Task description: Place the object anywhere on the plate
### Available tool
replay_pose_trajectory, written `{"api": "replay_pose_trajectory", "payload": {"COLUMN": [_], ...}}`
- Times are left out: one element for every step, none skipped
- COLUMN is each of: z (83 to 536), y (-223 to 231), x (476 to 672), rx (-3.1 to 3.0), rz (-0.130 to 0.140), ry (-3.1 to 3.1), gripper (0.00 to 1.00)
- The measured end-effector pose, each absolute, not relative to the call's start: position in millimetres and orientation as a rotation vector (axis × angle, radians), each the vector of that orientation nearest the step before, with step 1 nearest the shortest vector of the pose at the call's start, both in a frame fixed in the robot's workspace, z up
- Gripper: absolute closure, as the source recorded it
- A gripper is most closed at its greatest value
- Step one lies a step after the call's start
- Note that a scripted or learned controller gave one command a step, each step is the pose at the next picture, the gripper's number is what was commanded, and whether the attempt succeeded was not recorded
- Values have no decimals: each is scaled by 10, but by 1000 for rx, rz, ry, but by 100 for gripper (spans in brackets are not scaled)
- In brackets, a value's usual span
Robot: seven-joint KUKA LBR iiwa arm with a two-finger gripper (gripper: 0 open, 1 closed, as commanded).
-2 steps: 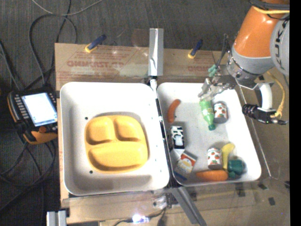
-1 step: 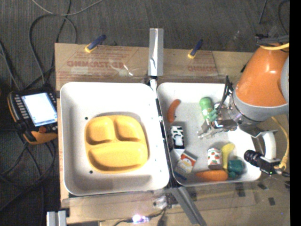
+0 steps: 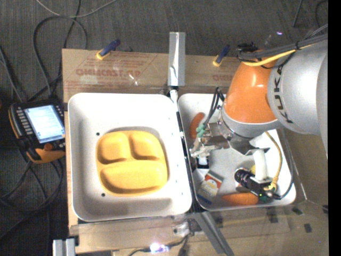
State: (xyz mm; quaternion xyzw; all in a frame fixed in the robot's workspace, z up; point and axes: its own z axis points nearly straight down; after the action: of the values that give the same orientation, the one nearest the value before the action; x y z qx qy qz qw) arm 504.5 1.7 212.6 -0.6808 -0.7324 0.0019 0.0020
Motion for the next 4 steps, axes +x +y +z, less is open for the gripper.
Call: {"api": "replay_pose_trajectory", "payload": {"z": [1821, 1818, 1819, 1150], "y": [421, 817, 1171, 1602], "x": [4821, 5040, 4817, 4813], "rx": [-2213, -2475, -2495, -2337], "rz": [8, 9, 11, 12], "ry": [-2224, -1930, -1904, -2094], "gripper": [100, 100, 100, 100]}}
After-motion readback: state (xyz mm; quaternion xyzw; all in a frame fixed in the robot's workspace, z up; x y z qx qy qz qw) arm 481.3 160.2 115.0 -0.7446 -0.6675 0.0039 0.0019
